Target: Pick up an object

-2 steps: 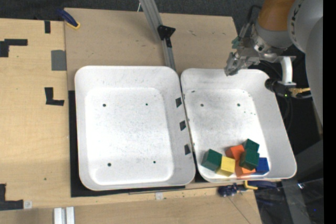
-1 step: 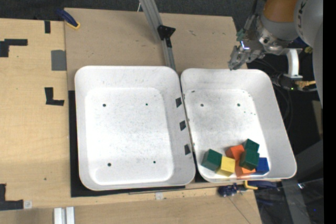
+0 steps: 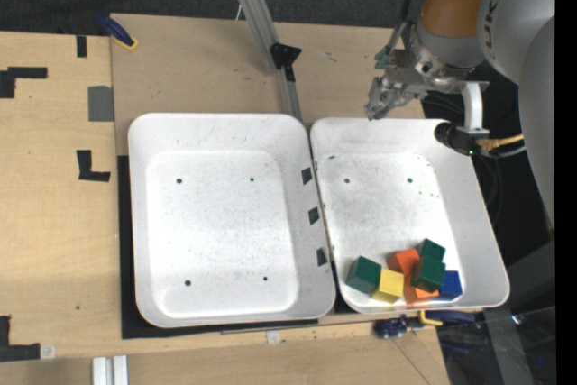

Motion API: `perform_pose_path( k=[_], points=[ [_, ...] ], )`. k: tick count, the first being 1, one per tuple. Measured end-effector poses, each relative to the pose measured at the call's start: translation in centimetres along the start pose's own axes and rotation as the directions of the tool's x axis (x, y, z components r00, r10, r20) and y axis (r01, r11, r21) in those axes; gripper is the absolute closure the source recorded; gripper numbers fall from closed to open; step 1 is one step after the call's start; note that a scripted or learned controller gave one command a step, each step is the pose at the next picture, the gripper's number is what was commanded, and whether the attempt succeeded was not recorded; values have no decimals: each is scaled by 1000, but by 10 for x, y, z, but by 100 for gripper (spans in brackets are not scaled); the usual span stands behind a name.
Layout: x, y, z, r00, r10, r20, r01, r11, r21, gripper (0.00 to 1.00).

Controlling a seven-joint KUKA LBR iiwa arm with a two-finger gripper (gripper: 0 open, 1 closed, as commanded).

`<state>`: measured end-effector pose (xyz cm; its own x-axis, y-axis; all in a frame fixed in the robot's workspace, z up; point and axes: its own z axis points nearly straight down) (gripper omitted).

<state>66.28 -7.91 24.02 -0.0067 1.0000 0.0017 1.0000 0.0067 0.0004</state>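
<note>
Hovering over the right bin's (image 3: pixel 469 194) far rim, the hand (image 3: pixel 379 104) (grip unreadable) sits well apart from the blocks (image 3: pixel 406 273).

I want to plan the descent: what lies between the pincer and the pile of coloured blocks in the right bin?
In the camera view, just bare white floor of the right bin lies between the pincer and the coloured blocks.
</note>
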Motion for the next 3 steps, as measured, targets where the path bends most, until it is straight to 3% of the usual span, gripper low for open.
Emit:
perform_pose_path(
  k=[3],
  points=[
    [157, 14, -5, 1000, 0, 0, 0, 1000, 1, 100]
  ],
)
